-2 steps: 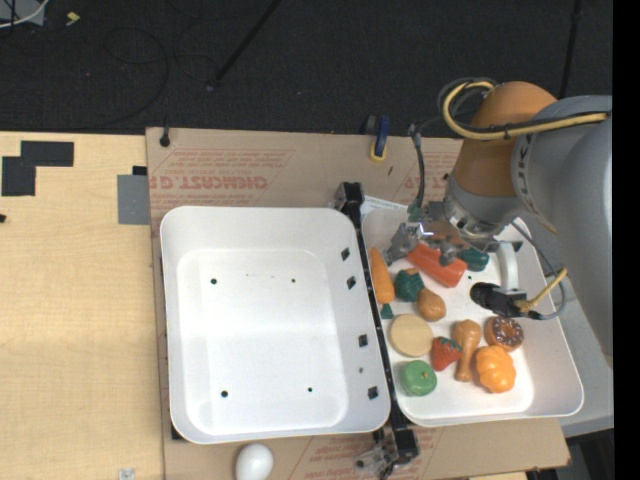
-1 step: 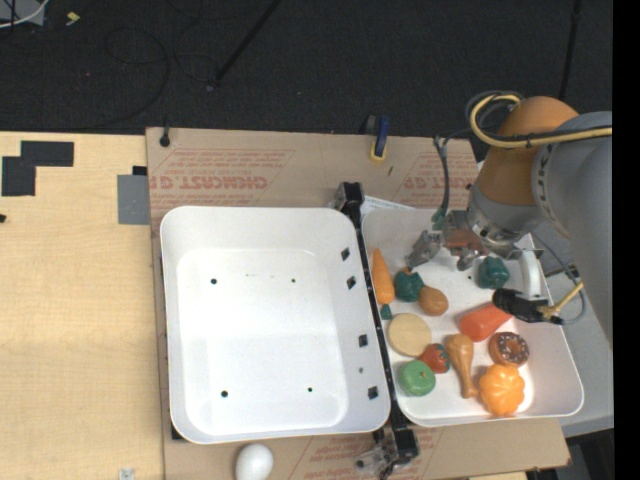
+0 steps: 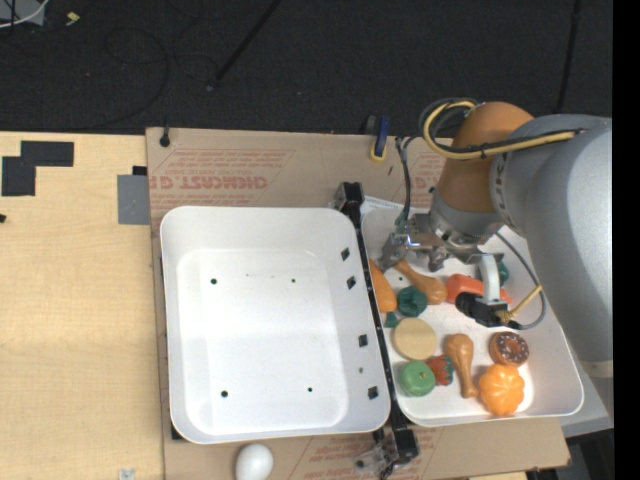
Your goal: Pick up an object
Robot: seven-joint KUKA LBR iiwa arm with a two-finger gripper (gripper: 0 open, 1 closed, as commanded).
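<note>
Currently the arm (image 3: 560,228) is down over the far end of the right bin (image 3: 560,403), so this reads as the reach/descend step of the pick, not the lift. Gripper (image 3: 420,248) sits at the bin's upper left, just above the toy pile, but its tip is buried in cables and metal parts; can't tell whether it's open or closed, and nothing is visibly held.

Candidates all lie in the right bin: a tan piece (image 3: 428,284) just beside the gripper, a carrot (image 3: 381,290) along the left wall, a dark green piece (image 3: 411,302), a round cracker (image 3: 414,339), a green tomato-like toy (image 3: 417,378), a drumstick (image 3: 461,356), a donut (image 3: 509,347) and a small pumpkin (image 3: 501,389). Left bin (image 3: 260,228) has bare floor.

My guess is the target is the tan piece or the carrot, being nearest. Next move needs a clean closure on one item; the pieces are packed close together there, so a double grab or a slip off a rounded surface looks like the main risk. Then lift straight up clear of the bin wall.
</note>
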